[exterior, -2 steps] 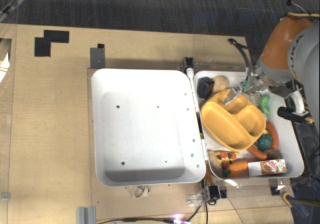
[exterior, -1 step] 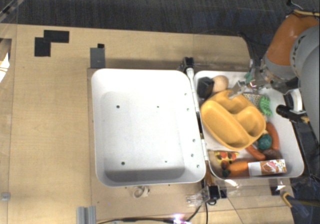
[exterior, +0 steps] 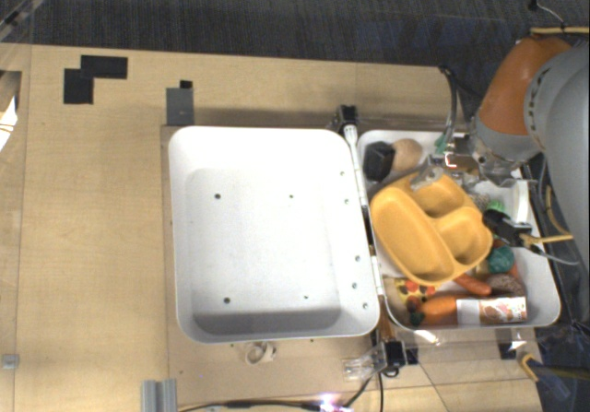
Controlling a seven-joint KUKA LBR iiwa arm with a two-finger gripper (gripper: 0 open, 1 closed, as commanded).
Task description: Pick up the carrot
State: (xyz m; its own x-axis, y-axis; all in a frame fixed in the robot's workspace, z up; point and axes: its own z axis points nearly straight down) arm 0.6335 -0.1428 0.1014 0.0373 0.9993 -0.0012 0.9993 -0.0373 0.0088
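While the carrot (exterior: 441,309) lies ungrasped at the frame's lower right, the fingers' (exterior: 449,164) state is indiscernible.

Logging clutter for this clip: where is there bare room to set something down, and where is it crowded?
The left bin has an open white floor from wall to wall. The right bin is crowded: a yellow divided tray covers its middle, the carrot and a white bottle line its near edge, and the gripper is at its far end.
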